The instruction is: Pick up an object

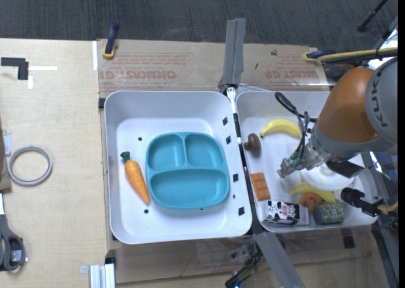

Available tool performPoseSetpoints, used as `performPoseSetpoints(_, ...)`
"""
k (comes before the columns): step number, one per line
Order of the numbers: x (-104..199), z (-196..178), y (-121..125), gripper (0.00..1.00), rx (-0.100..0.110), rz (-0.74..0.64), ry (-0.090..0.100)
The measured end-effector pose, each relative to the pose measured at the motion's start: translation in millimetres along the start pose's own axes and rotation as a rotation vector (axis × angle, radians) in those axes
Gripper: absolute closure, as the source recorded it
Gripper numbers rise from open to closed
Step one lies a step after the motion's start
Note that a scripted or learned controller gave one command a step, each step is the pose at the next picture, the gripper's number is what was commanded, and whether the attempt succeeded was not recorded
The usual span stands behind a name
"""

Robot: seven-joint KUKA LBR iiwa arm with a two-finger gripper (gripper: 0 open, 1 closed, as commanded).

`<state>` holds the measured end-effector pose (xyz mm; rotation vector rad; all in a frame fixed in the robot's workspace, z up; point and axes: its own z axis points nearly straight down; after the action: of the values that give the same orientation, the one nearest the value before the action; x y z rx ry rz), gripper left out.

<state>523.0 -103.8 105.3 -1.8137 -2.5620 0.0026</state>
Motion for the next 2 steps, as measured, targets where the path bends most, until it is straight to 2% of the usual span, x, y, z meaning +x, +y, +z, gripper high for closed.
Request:
performPoseSetpoints(1, -74, -21, -10, 1.0, -0.004, -0.369, -0.004)
performPoseSetpoints(2, -22, -114, 22, 1.0, -0.003, -0.247, -0.003)
